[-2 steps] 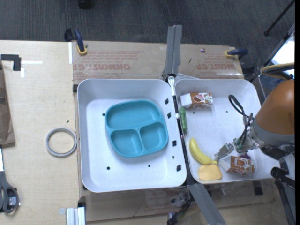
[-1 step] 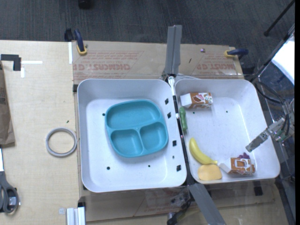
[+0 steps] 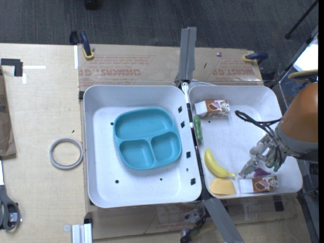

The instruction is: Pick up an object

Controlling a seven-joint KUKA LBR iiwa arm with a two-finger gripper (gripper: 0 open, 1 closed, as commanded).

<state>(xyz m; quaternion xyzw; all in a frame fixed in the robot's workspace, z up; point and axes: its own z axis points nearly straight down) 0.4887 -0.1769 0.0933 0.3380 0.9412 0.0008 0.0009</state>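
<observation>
So the tabletop [image 3: 40, 95] is light wood with a cardboard sheet [image 3: 152, 65] clamped along its far edge, and the two white bins sit side by side toward the near edge. The left bin [image 3: 96, 151] holds a teal divided plate [image 3: 147, 138], pretty much centred, three compartments, sitting flat. The right bin [image 3: 273, 105] is where I'm working: my arm [image 3: 304, 120] comes in over its right wall, orange band up top, and my jaws [image 3: 253, 167] are down low near the bin's near right corner. Can't honestly tell if they're spread or pressed together from up here, the tips blur into the clutter. Just beside them, toward the near wall, is a small brown-and-white carton [image 3: 260, 185] with something purple [image 3: 261, 172] peeking out right next to it. A banana [image 3: 216, 164] lies along the bin's left side, and a pale orange wedge [image 3: 223, 187] sits touching its near end. Another carton [image 3: 212, 108] is up by the far left corner, with a green stick-like thing [image 3: 197, 128] along the left wall below it. Out on the tabletop's left part: a grey ring [image 3: 66, 153], and scissors [image 3: 9, 211] at the near left corner.
</observation>
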